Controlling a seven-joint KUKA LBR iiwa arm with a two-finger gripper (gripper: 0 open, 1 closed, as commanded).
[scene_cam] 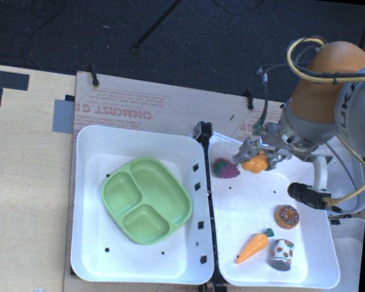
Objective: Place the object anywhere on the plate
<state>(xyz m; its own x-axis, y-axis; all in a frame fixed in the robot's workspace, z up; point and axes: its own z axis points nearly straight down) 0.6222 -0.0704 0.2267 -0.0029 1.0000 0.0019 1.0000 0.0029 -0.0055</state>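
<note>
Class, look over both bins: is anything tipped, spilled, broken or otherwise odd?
One thing: the small can in the right bin lies on its side beside the carrot. The green plate sits flat and nothing looks spilled or broken.

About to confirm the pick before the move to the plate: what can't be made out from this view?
- Claw: whether it truly grips the small orange object; the wrist above covers the contact.
- What the orange object is: too small, partly covered by the claw.
- Purple object: too blurred to name.
- Can: label too small to read.
- Right bin: its far right corner lies behind the arm.
</note>
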